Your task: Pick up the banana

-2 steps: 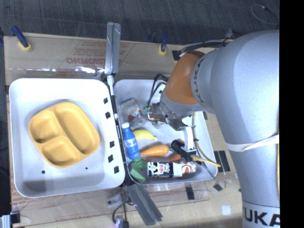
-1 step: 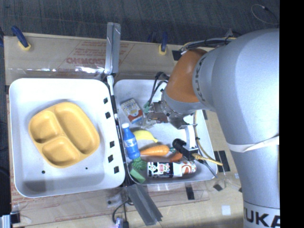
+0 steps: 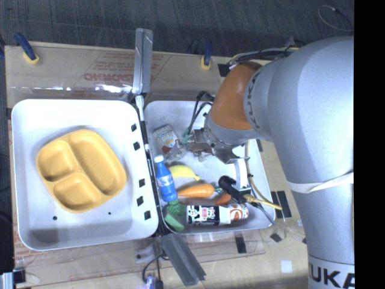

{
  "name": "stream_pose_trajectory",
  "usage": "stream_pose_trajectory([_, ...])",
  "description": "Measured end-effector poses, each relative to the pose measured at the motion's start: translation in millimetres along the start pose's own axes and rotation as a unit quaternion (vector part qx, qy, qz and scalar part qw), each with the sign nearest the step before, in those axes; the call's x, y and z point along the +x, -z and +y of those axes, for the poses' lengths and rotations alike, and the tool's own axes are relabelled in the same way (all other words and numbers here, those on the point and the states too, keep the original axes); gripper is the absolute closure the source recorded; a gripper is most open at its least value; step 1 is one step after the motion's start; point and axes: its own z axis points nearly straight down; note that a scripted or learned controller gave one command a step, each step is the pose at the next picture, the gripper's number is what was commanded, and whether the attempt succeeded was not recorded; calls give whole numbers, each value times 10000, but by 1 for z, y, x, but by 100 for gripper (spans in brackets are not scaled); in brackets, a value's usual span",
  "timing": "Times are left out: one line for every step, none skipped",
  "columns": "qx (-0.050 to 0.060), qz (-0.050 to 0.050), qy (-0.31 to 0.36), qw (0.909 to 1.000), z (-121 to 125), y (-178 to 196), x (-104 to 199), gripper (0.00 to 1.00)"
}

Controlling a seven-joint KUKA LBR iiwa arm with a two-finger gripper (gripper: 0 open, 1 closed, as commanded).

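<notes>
Banana [image 3: 184,173] lies mid right bin [image 3: 155,110], wedged between blue bottle [image 3: 164,182] and carrot [image 3: 196,191]; gripper [image 3: 200,144] hovers just far of it, claw state I cannot tell under the wrist, so descend straight on the exposed yellow, clear of neighbours.

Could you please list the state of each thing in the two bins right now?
banana: lying in right bin, not gripped
carrot: lying beside banana
blue bottle: lying on its side, capped
yellow tray: flat in left bin
gripper: above right bin, over the clutter
</notes>
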Motion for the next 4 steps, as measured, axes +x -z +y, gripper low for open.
stream_pose_trajectory([-12,2,293,9996,-29,-10,3,0])
stream_pose_trajectory([-4,0,313,9995,-29,0,3,100])
stream_pose_trajectory([-4,-1,314,9995,-29,0,3,0])
stream_pose_trajectory([-19,2,746,9972,-75,-10,-38,0])
